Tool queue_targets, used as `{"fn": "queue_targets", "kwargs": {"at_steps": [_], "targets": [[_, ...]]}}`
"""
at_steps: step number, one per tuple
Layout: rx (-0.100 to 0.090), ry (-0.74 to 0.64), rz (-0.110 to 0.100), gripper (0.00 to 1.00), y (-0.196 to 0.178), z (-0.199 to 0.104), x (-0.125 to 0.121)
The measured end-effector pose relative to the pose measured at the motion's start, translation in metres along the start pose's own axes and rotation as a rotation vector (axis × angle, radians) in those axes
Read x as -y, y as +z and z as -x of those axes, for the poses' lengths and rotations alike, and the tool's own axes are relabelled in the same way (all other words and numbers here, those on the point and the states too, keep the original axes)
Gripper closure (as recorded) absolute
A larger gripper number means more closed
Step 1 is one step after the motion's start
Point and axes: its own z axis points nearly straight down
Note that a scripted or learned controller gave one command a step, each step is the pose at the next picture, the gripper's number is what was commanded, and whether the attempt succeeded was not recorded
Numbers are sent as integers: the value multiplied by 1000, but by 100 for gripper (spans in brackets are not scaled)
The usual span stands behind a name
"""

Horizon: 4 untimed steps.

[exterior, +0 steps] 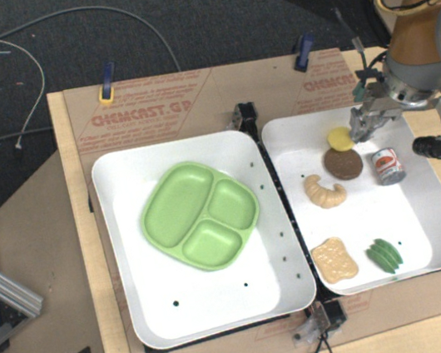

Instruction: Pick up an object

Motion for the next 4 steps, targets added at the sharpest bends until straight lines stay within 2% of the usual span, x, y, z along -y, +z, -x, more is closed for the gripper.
{"fn": "queue_targets", "kwargs": {"at_steps": [1, 2, 3, 4], "targets": [[1, 0, 3, 100, -62, 2, -9], [1, 0, 2, 100, -97, 2, -10], [-2, -4, -3, 100, -105, -52, -14], [-2, -3, -6, 100, -100, -100, -5]]}}
